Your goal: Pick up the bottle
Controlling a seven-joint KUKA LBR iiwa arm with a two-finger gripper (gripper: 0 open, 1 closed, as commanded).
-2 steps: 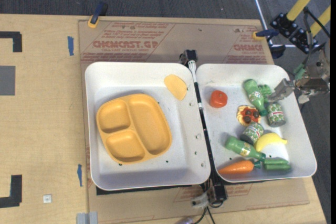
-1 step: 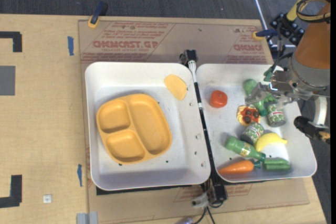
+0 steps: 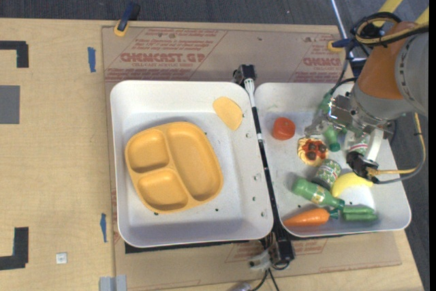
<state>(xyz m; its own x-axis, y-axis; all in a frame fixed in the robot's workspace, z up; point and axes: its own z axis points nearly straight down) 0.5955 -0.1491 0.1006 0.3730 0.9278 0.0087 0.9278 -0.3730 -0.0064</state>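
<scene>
A green bottle [image 3: 316, 191] lies on its side in the near part of the right bin [image 3: 392, 204], its neck pointing right toward a yellow lemon [image 3: 351, 185]. My gripper [image 3: 340, 138] hangs over the far right part of that bin, up and to the right of the bottle and apart from it. A small green piece [image 3: 333, 140] shows right at the gripper's tip; what it is I cannot make out. The grey arm with its orange band [image 3: 378, 75] comes in from the right.
Around the bottle lie a carrot [image 3: 306, 218], a green vegetable [image 3: 358, 215], a small clear jar [image 3: 329, 171], an orange-and-black toy [image 3: 312, 150] and a red tomato [image 3: 283, 127]. The left bin [image 3: 129, 102] holds a yellow divided tray [image 3: 174, 165] and a yellow chip [image 3: 228, 112].
</scene>
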